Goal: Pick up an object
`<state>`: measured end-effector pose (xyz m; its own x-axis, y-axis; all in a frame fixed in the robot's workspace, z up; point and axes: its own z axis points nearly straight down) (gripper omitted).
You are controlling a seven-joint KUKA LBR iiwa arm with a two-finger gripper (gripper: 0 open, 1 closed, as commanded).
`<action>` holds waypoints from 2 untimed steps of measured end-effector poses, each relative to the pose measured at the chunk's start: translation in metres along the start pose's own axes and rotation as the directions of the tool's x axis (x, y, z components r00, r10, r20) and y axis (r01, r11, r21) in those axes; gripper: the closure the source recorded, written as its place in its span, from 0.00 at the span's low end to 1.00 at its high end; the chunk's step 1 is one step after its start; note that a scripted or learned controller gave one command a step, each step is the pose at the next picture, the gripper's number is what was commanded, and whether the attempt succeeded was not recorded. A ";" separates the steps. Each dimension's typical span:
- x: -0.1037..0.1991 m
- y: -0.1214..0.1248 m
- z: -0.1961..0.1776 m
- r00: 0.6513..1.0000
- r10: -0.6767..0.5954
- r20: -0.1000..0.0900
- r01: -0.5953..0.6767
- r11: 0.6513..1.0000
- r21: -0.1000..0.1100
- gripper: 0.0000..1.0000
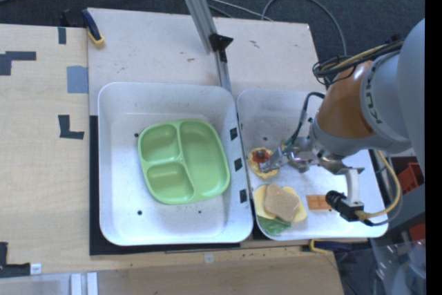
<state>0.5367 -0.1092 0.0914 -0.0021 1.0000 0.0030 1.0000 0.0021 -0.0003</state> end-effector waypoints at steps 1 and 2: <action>0.000 0.000 -0.011 1.000 -0.002 0.000 0.002 1.000 0.000 1.00; -0.003 -0.005 -0.055 1.000 0.002 0.003 -0.002 1.000 -0.002 1.00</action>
<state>0.5312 -0.1127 0.1468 -0.0004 1.0000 -0.0004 1.0000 0.0004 0.0016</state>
